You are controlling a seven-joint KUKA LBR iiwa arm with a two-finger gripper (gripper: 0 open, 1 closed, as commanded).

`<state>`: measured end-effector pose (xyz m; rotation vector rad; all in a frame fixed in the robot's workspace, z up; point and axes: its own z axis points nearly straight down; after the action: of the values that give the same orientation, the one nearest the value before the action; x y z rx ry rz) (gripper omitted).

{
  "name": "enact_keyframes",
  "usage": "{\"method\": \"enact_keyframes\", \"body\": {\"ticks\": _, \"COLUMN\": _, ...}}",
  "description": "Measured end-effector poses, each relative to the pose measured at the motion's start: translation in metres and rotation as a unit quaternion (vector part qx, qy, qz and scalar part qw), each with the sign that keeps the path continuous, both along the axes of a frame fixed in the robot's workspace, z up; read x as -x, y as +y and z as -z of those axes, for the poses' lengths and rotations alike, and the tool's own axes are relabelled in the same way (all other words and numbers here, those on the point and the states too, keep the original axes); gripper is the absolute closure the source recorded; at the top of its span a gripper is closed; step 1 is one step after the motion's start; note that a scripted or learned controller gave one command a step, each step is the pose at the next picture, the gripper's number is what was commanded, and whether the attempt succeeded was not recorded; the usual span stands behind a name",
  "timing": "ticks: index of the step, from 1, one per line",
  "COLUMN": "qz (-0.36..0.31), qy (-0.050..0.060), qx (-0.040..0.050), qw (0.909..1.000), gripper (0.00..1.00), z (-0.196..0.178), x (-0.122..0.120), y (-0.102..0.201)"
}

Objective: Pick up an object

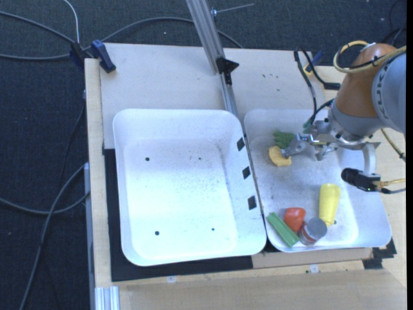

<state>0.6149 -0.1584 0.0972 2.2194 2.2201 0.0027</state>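
My gripper [308, 150] hangs over the upper part of the right bin [368, 234], below the orange wrist band. Its two fingers stand apart, open, with nothing between them. Just left of the left fingertip lies a small yellow object [279, 156], and a green leafy piece [282, 138] sits right above it. Lower in the same bin lie a yellow bottle-shaped object [328, 202], a red object [294, 217], a green block [282, 229] and a grey can [315, 230], clustered near the front rim.
The left bin [129, 128] lies beside the right one, with black clips along the shared rim. A slanted metal pole [205, 28] rises behind the bins. A black cable connector [359, 178] hangs near the arm, right of the gripper.
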Motion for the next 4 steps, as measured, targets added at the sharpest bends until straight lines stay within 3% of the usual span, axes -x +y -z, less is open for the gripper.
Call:
{"method": "enact_keyframes", "body": {"ticks": 1, "qz": 0.000, "qy": -0.001, "qx": 0.0001, "qw": 1.0000, "gripper": 1.00, "z": -0.011, "x": -0.001, "y": 0.000}}
{"method": "enact_keyframes", "body": {"ticks": 4, "qz": 0.000, "qy": -0.001, "qx": 0.0002, "qw": 1.0000, "gripper": 1.00, "z": -0.185, "x": -0.014, "y": -0.002}}
